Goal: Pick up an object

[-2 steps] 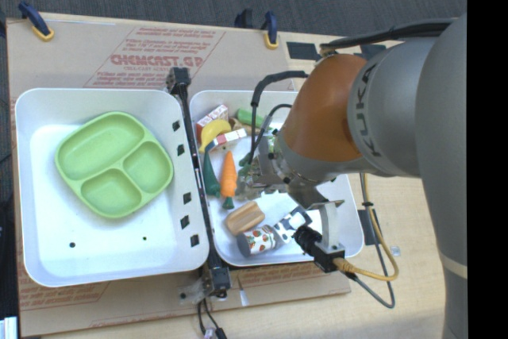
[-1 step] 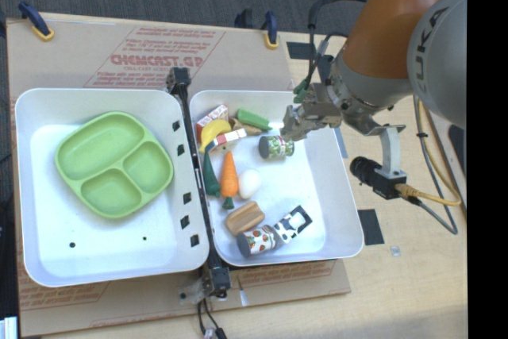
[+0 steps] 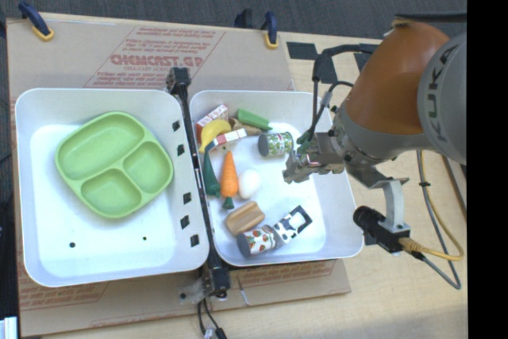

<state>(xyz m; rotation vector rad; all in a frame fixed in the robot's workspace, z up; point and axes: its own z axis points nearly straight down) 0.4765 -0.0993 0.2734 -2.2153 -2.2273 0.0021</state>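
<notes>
Toys for picking crowd the right bin [image 3: 337, 246]: a banana [image 3: 213, 132], carrot [image 3: 228, 173], egg [image 3: 249, 183] and green can [image 3: 275, 144]. Left, a green plate [image 3: 115, 163] waits. The hand [image 3: 298, 169] hovers beside the can; its grip can't be told.

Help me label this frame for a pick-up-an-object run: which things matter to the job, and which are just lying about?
Job:
end effector
right bin
can
carrot
egg
banana
bread roll

Lying about:
left bin
green divided plate
blue clamps
</notes>
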